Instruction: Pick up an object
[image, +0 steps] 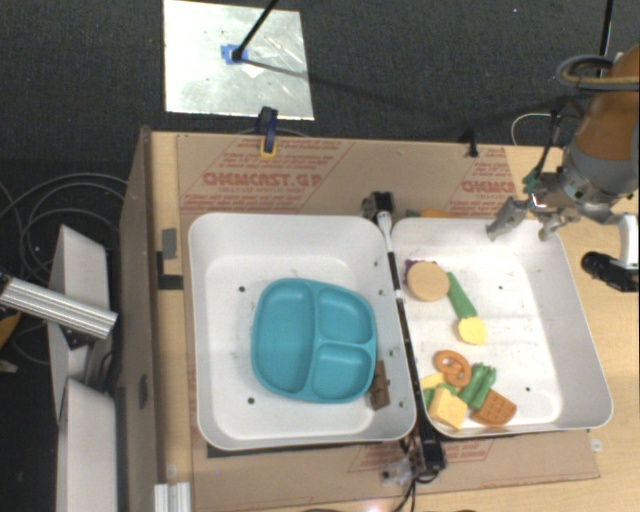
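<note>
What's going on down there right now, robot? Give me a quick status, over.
Two-finger gripper open, holding nothing, over right white bin far corner. Small toy foods untouched in that bin. Blue divided plate in left bin. Path clear.

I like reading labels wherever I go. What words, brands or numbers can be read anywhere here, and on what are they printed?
"CHEMCAST GP": red print, upside down, on the brown paper-covered board under the two shallow white bins, at its far left.
Same red print at the board's far right: partly cut off, too blurred to read surely.
Red print on the board's near edge: too small to read.
No other text shows.
</note>
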